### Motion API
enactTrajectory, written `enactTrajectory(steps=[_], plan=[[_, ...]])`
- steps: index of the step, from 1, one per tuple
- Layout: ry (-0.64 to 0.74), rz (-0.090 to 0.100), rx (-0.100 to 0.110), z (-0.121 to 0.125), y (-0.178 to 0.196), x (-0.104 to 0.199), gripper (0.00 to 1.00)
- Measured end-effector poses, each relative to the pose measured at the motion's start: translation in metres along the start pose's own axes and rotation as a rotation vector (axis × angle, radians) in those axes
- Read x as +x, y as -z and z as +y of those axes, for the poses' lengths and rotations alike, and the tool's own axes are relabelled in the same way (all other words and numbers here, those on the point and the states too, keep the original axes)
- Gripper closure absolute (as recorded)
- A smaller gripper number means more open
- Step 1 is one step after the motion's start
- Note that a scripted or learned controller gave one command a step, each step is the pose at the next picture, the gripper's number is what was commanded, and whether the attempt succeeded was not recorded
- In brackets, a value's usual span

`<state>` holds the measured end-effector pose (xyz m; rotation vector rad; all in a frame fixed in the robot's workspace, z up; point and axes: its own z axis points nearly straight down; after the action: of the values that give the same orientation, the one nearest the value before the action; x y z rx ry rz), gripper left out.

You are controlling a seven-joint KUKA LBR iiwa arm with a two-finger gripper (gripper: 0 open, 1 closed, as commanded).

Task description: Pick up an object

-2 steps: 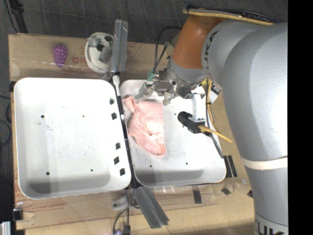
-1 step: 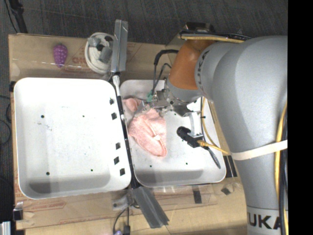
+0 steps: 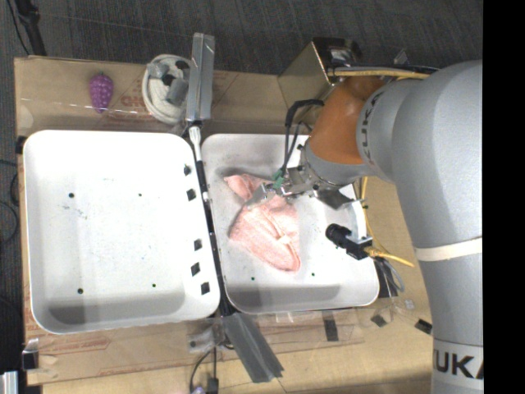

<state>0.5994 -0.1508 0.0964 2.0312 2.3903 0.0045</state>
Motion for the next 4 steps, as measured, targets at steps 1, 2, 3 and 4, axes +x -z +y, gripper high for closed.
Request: enactTrajectory(steps=[1,2,3,4], plan=[[0.015,0.001,-0.001,-0.008,0.0,-0.005,0.0],[0.052,0.0,-0.001,-0.001,0.0,-0.016,0.0],[-0.073,0.001,0.005,0.05,0.142,-0.063,0.0],[0.27,0.001,0.003,0.055,0.174,-0.029,0.0]])
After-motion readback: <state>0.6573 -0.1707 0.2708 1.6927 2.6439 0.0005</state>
